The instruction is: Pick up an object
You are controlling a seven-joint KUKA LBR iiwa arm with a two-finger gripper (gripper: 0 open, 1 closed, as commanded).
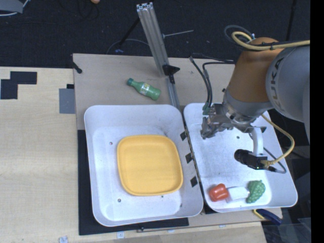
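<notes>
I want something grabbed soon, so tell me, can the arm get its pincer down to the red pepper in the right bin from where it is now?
Probably yes. The red pepper lies uncovered near the right bin's front edge, and the pincer hangs over the same bin.

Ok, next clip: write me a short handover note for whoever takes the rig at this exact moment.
Gripper: over the upper left part of the right bin; nothing visibly held, and whether it is open or shut cannot be told.
Things: red object, white piece and green broccoli-like toy lie in a row at the right bin's front. Yellow plate in the left bin. Green bottle on the bench behind the bins.
Done: nothing picked.
Left: grasp and lift one object.
</notes>
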